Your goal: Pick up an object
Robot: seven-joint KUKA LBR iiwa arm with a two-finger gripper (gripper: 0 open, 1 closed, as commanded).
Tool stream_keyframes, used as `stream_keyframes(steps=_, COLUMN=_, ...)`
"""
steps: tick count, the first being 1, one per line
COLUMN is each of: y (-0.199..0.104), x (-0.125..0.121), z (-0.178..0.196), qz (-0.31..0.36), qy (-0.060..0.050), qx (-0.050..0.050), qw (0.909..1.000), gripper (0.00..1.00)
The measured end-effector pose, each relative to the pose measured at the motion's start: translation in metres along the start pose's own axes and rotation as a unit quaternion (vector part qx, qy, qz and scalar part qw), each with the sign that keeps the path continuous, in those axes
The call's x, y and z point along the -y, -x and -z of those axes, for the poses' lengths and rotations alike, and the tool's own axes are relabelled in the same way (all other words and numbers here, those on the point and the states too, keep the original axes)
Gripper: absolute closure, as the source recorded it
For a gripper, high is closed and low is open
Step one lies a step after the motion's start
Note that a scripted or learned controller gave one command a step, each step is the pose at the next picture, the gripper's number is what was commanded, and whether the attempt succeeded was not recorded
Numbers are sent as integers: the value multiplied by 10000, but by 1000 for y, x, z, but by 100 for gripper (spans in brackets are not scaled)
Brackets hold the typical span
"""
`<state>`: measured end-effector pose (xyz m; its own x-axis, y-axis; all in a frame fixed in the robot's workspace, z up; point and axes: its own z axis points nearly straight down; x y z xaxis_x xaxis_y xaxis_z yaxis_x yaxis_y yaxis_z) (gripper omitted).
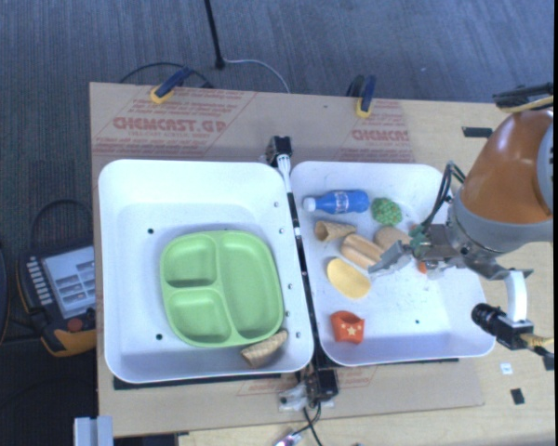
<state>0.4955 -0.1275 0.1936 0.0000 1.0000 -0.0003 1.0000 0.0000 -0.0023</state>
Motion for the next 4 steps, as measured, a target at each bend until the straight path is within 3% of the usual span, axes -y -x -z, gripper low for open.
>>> stream_keyframes(steps=1, y=61, x=-58, z=-71, qz=991, qy=3, qx=4, qw=9951, gripper=0)
stream_keyframes(steps=2, y=58, x=-55, z=-104, qz=1899, qy=38, qx=5, qw=9818, gripper=0)
stream_keyframes(steps=3, y=65, x=-158, z=-105, qz=2097, qy=60, qx=18, qw=9778, gripper=0)
stream_keyframes(steps=4, y=66, x=-159, z=-94, qz=2090, qy=86, qx=49, qw=9779, gripper=100)
